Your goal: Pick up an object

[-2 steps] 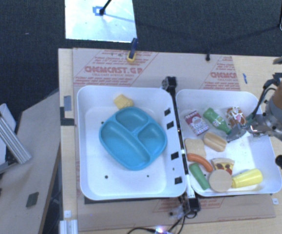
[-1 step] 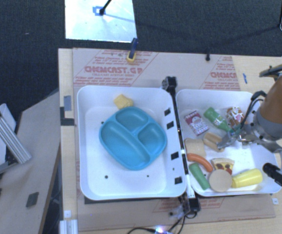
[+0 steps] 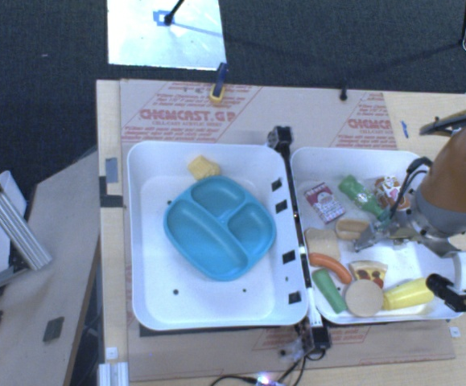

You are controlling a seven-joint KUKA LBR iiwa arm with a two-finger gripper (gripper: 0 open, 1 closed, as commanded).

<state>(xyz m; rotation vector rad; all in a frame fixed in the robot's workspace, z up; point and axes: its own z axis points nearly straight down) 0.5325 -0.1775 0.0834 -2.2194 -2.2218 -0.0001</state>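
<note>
- Left bin, centre-left of the frame: a blue divided plate, with a yellow piece at its upper edge.
- Right bin: toy foods, among them a hot dog and a pizza slice.
- Jaws, centre-right of the frame: low over the foods beside a bread roll; whether open or holding anything, I cannot tell.

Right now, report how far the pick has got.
Done: the arm has reached over the right bin. In hand: the gripper sits low among the toy food, beside the pizza slice. Left: no item looks lifted; grasp and raise remain.
</note>
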